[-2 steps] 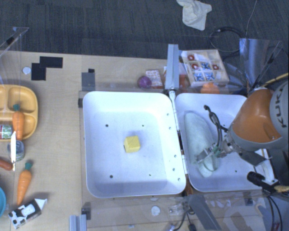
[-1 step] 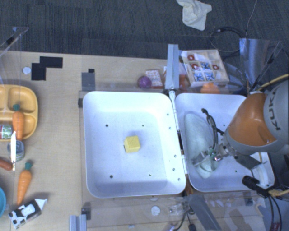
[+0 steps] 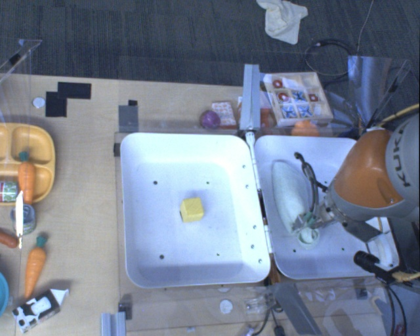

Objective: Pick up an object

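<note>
Orange and grey, the arm's wrist (image 3: 371, 177) bulks up over the right edge of the right bin (image 3: 341, 262), closer to the lens than anything else. Below it the gripper (image 3: 308, 226) reaches down and to the left, low over the bin floor. It is dark and tangled with cable, and I cannot tell whether it is open or closed, nor whether it has hold of anything. Its tip sits at the lower end of a pale oblong object (image 3: 285, 190) that lies lengthwise along the left half of this bin; a small round pale patch (image 3: 308, 237) shows just under the tip, though what it is I cannot make out.

Across the divider, the left bin (image 3: 151, 262) holds a yellow block (image 3: 192, 209) — alone near the middle of its floor, well apart from the gripper.

Beyond the bins' far rims, a purple ball (image 3: 210, 119) rests on the bench near a patterned box (image 3: 298, 98). A crumpled cloth (image 3: 283, 18) lies farther back on the dark floor.

At the far left stands a yellow tray (image 3: 36, 141) with a carrot (image 3: 25, 180) in it — a second carrot (image 3: 34, 262) and a cow-patterned carton (image 3: 39, 307) lie nearer the bench's front edge.
</note>
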Motion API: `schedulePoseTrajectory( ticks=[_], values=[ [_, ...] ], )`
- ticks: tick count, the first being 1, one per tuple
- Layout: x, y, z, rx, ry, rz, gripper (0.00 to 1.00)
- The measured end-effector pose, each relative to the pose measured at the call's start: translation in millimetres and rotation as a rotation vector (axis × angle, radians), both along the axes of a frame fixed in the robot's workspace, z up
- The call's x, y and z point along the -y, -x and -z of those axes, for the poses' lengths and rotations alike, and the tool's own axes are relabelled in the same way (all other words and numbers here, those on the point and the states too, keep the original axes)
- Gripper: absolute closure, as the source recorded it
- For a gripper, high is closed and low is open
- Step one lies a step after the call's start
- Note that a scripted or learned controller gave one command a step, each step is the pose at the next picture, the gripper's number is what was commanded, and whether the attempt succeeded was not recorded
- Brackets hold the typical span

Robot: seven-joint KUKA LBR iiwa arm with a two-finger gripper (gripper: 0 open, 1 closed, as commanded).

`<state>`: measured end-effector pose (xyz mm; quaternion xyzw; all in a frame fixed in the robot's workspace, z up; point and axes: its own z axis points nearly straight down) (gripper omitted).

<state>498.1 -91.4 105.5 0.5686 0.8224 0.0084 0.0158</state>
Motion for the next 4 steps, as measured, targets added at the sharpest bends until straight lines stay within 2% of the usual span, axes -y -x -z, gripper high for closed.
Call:
schedulePoseTrajectory(
  ticks=[1, 2, 3, 4],
  values=[
    [0.0, 0.0, -0.1, 0.000, 0.000, 0.000, 0.00],
    [0.1, 4.9, 13.5, -0.014, -0.007, 0.138, 0.00],
    [0.6, 0.7, 0.9, -0.001, -0.004, 0.136, 1.00],
    [35.1, -87.3, -63.0, -0.027, -0.006, 0.155, 1.00]
  ],
)
